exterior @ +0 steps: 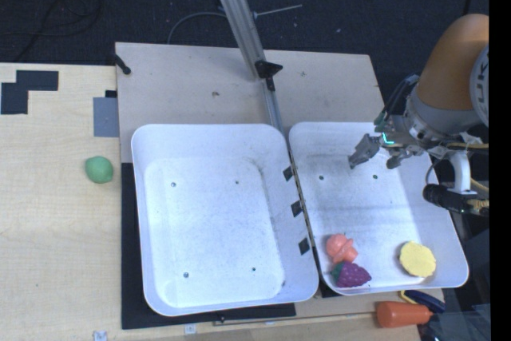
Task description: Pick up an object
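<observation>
The gripper hangs over the right bin, near that bin's far right corner, fingers spread apart and nothing between them. So this is the approach step: no pick made, and the arm poised above bare bin floor.

All the candidates sit along the near edge of the right bin. A pink-orange toy lies toward the near left corner, and a purple grape bunch sits just in front of it, the two touching or very nearly so. A flat yellow piece rests alone by the near right corner, well apart from that pair.

My call: the next move means travelling from the far side of the bin toward the near edge, then coming down over one target. The yellow piece looks the cleaner choice, with open floor around it, though it lies flat and low, so the fingers would need to reach right down to the bin floor. The pink-and-purple pair is taller but crowded; fingers dropping on one could nudge the other.

The left bin holds no objects. Outside the bins, a green ball rests on the bench to the left, and an orange thing lies just past the right bin's near edge.
</observation>
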Tool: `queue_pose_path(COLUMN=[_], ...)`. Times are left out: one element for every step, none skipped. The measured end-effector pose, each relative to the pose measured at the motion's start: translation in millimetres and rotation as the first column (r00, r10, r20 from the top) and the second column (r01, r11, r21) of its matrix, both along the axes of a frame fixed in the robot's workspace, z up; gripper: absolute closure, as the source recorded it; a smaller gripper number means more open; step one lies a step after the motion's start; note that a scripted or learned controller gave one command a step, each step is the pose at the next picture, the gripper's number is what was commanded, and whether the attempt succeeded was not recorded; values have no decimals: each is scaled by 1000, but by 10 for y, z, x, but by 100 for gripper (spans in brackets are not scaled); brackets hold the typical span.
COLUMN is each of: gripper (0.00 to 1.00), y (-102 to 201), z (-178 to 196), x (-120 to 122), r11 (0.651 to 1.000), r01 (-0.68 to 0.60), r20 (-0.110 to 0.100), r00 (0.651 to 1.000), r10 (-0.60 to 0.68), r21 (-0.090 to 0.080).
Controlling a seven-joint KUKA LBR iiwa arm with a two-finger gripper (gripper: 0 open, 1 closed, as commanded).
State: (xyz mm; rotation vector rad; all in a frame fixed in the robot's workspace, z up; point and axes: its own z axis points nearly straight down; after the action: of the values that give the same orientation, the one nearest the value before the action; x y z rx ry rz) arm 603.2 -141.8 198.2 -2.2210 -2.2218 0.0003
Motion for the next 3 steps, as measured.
queue_pose_path(gripper=[0, 0, 0], y=[0, -81, -75], z=[0, -575, -1088], x=[0, -52, -57], r11=[1000, 1000, 1000], r01=[0, 1, 0], r20=[0, -5, -2], r00=[1000, 1000, 1000], r10=[0, -1, 0], r21=[0, 1, 0])
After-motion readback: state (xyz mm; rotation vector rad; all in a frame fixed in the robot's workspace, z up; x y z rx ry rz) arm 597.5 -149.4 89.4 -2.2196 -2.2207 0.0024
